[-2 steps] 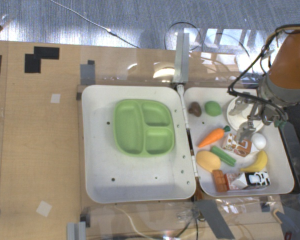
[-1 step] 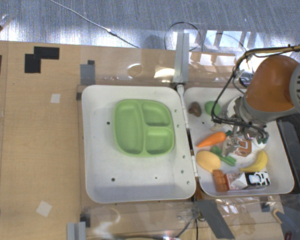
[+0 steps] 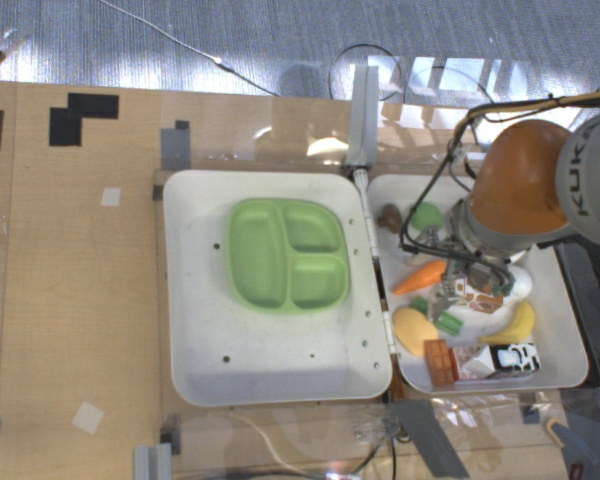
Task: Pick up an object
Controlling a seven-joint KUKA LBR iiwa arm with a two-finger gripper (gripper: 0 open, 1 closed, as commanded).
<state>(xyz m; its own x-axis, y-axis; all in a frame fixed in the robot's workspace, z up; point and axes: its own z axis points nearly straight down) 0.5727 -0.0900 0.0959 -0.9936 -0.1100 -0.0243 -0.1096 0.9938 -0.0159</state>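
Jaws (image 3: 472, 280): down inside the right bin (image 3: 570, 363), low over the clutter. We can't tell their state; wrist body and cabling cover them from this slanted top view. Nothing visibly held.

Closest candidates: the orange carrot (image 3: 420, 276) lies tilted just left of the jaws, a small printed card or packet (image 3: 477, 294) sits right under them, and a green piece (image 3: 448, 322) is just below that. Further out: yellow rounded item (image 3: 412, 330) near the bin's left wall, banana (image 3: 516, 325) to the lower right, brown block (image 3: 441, 362) and a black-and-white box (image 3: 516, 358) at the near edge, green ball (image 3: 425, 215) and a small brown thing (image 3: 390, 215) at the far end.

How we'd do the step well, as a judgement: the pile is tight, so we pick one target with free flanks. The carrot looks best; align across its narrow axis, descend straight, close, then lift vertically and check that something actually comes up. Risk is pinching two items or glancing off the card.

Arm pose: it reaches in from the right, the orange band (image 3: 515, 178) bulking above the wrist, tool pointing roughly straight down into the bin. Black cables (image 3: 450, 158) loop off the wrist towards the far edge.

Left bin (image 3: 190, 368) holds a green divided plate (image 3: 286, 254), well apart from the action. Both bins sit on the worktop (image 3: 70, 298).
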